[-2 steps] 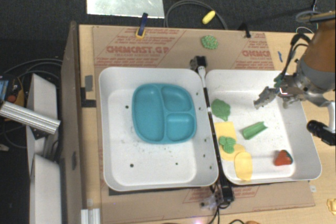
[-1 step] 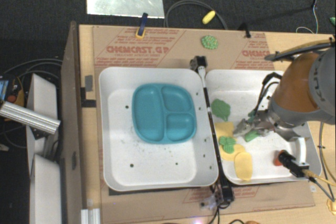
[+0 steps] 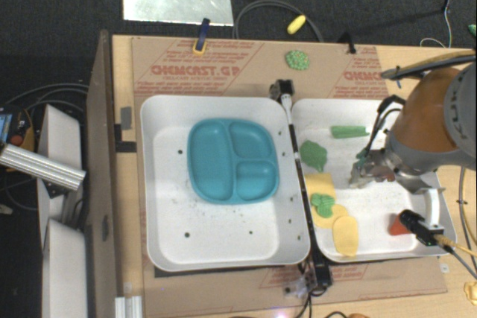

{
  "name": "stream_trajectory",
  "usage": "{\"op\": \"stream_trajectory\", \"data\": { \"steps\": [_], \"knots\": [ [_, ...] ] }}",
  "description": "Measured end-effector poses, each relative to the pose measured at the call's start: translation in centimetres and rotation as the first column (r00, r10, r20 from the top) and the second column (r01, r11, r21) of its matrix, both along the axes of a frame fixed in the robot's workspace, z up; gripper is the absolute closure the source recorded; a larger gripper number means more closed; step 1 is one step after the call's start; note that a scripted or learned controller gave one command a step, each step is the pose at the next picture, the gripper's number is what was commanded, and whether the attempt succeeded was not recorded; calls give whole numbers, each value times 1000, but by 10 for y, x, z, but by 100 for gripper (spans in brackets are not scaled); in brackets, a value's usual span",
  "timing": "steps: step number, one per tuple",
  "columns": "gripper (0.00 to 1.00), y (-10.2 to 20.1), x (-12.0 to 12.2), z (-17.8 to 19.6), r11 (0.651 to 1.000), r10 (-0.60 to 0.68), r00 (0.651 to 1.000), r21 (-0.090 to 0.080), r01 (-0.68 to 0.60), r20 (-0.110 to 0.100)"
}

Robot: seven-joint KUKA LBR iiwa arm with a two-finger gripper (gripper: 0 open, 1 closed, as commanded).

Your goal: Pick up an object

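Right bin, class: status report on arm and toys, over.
Gripper low over right bin, nothing seen held. Green stick and yellow pieces nearby. Blue tray in left bin.

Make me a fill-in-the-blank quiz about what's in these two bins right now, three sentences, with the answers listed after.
1. The divided plate in the left bin is coloured ____.
2. The claw hangs over the ____ bin.
3. The long green stick lies at the far end of the right bin, while the small red piece lies near its ____ right corner.

Missing words: blue; right; near
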State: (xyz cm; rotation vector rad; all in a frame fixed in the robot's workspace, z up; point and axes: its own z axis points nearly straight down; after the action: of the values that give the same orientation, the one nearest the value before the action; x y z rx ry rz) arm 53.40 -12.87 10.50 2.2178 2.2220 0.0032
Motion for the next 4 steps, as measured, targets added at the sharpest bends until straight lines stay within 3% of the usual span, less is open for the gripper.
{"op": "stream_trajectory", "data": {
  "steps": [1, 2, 3, 4],
  "knots": [
    [100, -38, 14, 95, 1000, -3, 1000, -5, 3, 7],
    [0, -36, 12, 89, 1000, -1, 1000, -1, 1, 0],
    [0, 30, 46, 2, 1000, 9, 1000, 4, -8, -6],
    [0, 0, 128, -20, 1000, 5, 1000, -3, -5, 7]
  ]
}}
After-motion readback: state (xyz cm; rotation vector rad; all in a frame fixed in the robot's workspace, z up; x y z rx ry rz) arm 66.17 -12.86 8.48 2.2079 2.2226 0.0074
